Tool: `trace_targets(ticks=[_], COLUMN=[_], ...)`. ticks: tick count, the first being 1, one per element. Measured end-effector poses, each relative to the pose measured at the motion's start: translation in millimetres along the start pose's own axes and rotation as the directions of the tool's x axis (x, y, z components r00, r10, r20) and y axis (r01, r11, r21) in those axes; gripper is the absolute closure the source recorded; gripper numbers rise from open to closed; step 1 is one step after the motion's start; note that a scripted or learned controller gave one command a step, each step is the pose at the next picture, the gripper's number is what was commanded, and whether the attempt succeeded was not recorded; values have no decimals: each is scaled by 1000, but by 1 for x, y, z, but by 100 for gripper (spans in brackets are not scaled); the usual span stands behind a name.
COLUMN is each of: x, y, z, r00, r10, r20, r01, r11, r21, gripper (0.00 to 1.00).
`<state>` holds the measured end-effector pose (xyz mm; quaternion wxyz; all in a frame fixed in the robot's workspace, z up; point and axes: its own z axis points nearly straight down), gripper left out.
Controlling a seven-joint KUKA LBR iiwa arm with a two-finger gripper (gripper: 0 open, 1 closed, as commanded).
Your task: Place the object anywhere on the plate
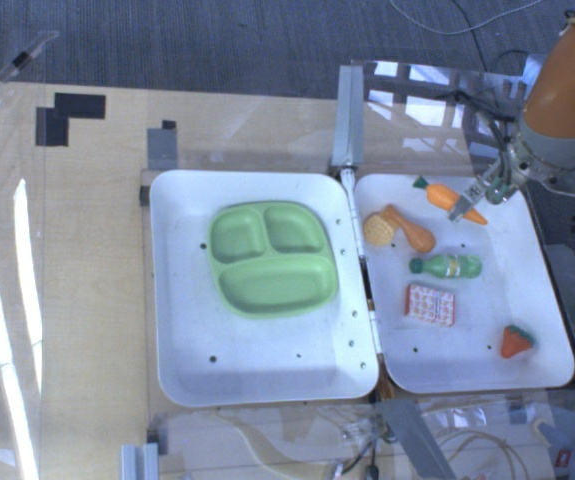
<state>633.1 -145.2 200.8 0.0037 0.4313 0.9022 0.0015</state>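
Lighting is bright and even from overhead, with only faint shadows inside the white bins (257, 383). Streaks of glare cross the bench (57, 298) at its left side. Focus is soft throughout, with small detail slightly blurred.

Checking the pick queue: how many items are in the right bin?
5. Carrot at the top by the pincer; drumstick upper left; green bottle centre; patterned packet below it; strawberry lower right. None looks hidden.
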Motion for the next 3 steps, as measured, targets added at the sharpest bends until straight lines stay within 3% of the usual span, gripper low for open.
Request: trace_targets(ticks=[1, 2, 3], x=[97, 146, 146], y=[49, 94, 94], z=[17, 17, 17], r00=[993, 1000, 1000], r10=[-115, -3, -2], r20=[-4, -3, -3], r01=[115, 3, 2], r11=[993, 1000, 1000], r21=[2, 2, 2], gripper=[100, 100, 0])
